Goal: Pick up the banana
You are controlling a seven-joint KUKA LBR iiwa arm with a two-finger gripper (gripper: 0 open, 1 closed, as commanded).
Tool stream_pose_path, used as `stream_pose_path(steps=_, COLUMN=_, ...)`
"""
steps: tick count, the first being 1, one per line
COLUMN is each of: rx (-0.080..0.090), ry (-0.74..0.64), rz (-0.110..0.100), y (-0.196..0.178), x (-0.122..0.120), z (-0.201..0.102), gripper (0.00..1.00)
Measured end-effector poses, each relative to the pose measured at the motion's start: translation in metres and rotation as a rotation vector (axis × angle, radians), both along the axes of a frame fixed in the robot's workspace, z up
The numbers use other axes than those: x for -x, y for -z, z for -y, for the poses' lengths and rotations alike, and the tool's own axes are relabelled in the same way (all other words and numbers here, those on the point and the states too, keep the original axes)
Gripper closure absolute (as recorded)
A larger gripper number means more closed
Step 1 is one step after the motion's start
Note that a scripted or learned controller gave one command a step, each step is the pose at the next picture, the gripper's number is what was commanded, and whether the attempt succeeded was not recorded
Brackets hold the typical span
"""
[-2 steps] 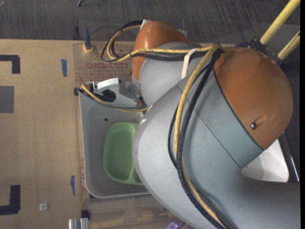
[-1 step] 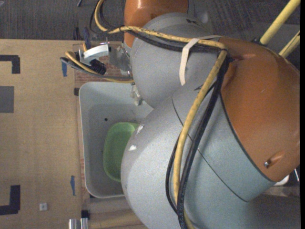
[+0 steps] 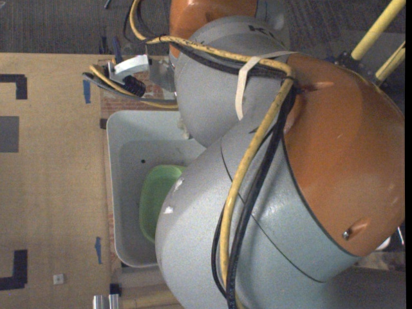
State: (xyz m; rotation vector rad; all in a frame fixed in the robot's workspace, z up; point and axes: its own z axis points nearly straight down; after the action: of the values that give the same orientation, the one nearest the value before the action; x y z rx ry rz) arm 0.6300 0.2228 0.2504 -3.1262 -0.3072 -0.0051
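The grey and orange arm [image 3: 290, 172] looms close to the camera and covers the right and middle of the view. Yellow and black cables [image 3: 248, 166] run along its body. To its left lies part of a white bin [image 3: 122, 166]. Inside that bin sits a pale green bowl-like dish [image 3: 158, 198], partly hidden behind the arm. The arm's bulk hides whatever else lies in the bins.
The tan wooden bench top [image 3: 51, 172] stretches to the left, with black corner marks [image 3: 16, 85] and bits of blue tape [image 3: 98, 250]. A white and black fitting with bundled cables [image 3: 129, 73] sits just above the bin's top edge.
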Motion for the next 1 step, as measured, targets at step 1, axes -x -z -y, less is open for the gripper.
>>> stream_pose_path(steps=1, rx=0.0, ry=0.003, rz=0.002, y=-0.0101, x=-0.0009, z=0.0011, gripper=1.0)
